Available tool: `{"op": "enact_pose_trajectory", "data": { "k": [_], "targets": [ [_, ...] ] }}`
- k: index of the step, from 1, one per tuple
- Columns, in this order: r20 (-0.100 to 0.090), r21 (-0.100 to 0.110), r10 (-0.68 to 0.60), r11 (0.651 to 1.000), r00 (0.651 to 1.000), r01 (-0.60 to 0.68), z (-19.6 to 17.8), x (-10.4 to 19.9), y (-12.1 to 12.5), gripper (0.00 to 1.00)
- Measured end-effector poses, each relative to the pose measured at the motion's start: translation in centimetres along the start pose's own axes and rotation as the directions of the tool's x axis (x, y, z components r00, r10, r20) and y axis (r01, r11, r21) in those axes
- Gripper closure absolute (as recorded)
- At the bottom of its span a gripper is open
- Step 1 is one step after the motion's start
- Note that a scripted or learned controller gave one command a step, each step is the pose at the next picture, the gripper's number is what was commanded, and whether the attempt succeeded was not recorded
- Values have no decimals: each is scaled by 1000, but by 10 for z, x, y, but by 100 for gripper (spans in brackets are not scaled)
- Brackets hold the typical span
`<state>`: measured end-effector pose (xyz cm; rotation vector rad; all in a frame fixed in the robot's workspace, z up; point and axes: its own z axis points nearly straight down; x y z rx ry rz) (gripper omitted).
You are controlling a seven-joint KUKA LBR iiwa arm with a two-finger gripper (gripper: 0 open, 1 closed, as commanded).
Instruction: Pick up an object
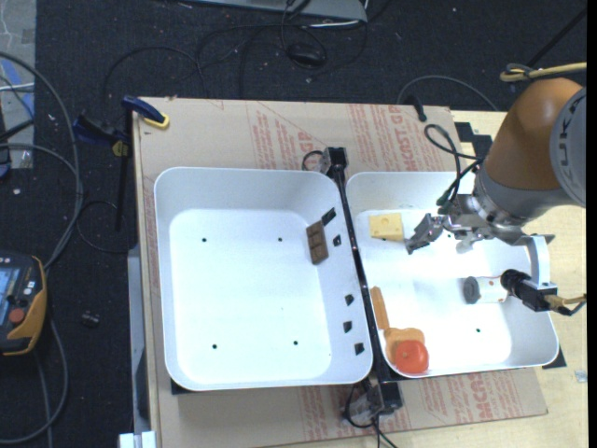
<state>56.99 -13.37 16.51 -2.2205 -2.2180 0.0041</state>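
Cheese [386, 226], a yellow wedge, lay near the back left corner of the right bin [536, 343], just beside the gripper [422, 235]. I judged it light, stiff and easy to pinch across its flat sides. The gripper hung over the bin floor with nothing between its fingers; how far apart they stood I could not tell. A tomato [409, 354], an orange stick [379, 308] and a small grey lump [472, 290] shared that bin. A brown block [317, 243] leaned in the left bin [177, 278]. Cardboard [252, 124] covered the bench, with cables on dark carpet [75, 54].
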Motion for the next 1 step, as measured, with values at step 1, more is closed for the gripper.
{"op": "enact_pose_trajectory", "data": {
  "k": [1],
  "targets": [
    [0,0,21,1000,1000,-21,44,8,-26,0]
  ]
}}
